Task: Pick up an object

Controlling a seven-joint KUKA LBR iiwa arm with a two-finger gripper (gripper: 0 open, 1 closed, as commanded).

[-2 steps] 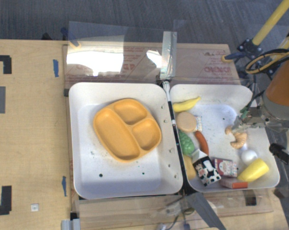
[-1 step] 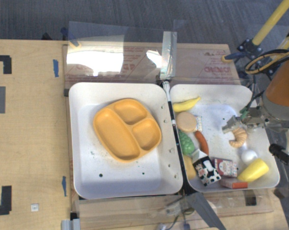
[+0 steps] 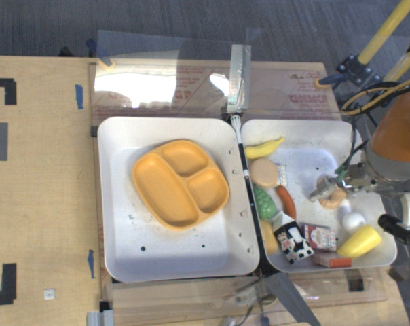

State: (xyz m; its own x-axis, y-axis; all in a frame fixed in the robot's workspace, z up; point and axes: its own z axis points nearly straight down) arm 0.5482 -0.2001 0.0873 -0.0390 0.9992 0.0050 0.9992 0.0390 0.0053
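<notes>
The right bin (image 3: 307, 129) holds several small toys: a yellow banana (image 3: 264, 148), a round tan bun (image 3: 265, 174), a green piece (image 3: 264, 204), a red-orange carrot (image 3: 286, 201), a black-and-white cow (image 3: 293, 242), a red-and-white carton (image 3: 320, 237), a white egg (image 3: 353, 221) and a yellow wedge (image 3: 359, 241). My gripper (image 3: 330, 187) reaches in from the right, low over the bin's right half. A small tan pastry (image 3: 336, 199) lies right at its tip, partly covered by it.
An orange divided plate (image 3: 180, 182) lies in the left bin (image 3: 117, 202). A low wall (image 3: 242, 182) separates the two bins. A clear plastic sheet (image 3: 164, 80) stands behind them. Yellow cables and struts (image 3: 375, 46) sit at the upper right.
</notes>
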